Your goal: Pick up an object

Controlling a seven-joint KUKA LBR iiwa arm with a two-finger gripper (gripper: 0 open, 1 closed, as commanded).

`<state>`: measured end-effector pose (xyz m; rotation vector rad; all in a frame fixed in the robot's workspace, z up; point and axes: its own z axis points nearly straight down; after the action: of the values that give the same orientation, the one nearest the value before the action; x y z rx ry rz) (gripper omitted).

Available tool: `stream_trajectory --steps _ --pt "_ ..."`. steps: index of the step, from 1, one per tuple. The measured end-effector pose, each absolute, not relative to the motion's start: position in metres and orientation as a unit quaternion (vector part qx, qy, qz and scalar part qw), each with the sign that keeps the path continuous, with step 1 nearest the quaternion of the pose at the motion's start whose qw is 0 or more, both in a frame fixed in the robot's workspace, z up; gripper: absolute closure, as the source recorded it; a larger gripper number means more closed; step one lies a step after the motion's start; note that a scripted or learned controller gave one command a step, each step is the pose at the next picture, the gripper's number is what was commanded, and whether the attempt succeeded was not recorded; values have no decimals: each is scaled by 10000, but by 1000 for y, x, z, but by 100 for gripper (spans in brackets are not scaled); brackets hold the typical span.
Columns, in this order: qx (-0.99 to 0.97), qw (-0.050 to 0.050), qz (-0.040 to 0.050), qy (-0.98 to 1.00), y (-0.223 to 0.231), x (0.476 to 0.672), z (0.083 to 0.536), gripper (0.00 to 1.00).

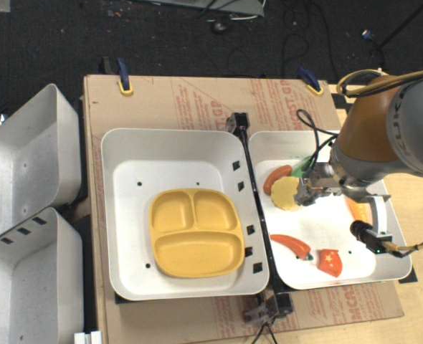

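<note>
While the gripper [306, 192], its grasp impossible to judge, hangs just right of a pale yellow toy [284, 193] in the right bin [391, 271], a crowding orange sausage [277, 177] above could spoil any pick.

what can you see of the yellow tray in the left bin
The yellow tray is a rounded-corner divided plate, plastic by its look, with two small compartments at the far side and one long one nearer the camera. It lies flat, right way up, near the middle of the left bin, touching only the bin's floor.
</note>
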<state>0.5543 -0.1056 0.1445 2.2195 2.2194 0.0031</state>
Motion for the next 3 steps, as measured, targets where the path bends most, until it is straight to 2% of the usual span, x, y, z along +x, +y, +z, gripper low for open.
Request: stream_trajectory --steps 2,3 --pt "7058 21 15 7084 -101 554 237 100" --pt "7045 2 12 7097 -49 563 246 100"
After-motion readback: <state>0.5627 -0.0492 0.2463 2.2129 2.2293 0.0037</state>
